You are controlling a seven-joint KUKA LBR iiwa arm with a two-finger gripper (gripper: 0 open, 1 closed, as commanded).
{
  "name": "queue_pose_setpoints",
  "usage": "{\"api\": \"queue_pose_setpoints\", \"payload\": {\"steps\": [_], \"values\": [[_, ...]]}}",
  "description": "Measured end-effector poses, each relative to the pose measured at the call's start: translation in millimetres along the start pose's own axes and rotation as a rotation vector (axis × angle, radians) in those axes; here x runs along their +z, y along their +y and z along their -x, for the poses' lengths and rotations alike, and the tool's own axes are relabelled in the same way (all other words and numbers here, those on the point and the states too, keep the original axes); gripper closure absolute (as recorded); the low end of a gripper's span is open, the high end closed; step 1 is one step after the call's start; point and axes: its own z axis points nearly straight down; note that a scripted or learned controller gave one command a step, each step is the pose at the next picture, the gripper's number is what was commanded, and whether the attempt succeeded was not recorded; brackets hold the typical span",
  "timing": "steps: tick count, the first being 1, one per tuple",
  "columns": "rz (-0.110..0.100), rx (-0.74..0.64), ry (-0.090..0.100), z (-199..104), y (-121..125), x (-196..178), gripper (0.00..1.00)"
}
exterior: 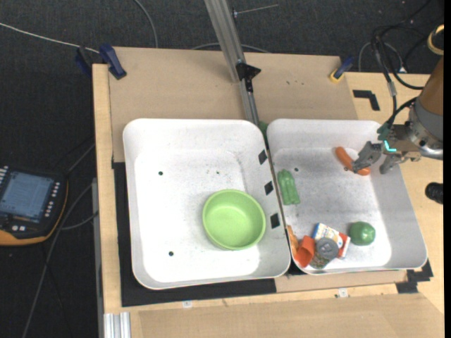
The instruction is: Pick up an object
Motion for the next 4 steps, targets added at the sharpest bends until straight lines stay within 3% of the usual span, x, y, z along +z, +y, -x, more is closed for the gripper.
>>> {"api": "queue_pose_setpoints", "payload": {"steps": [1, 3, 4], "values": [[0.0, 0.0, 0.0, 0, 0, 0, 0.0], [-0.004, 0.0, 0.001, -5, 2, 114, 0.0], [0.001, 0.0, -0.001, -4, 3, 100, 1.0]]}}
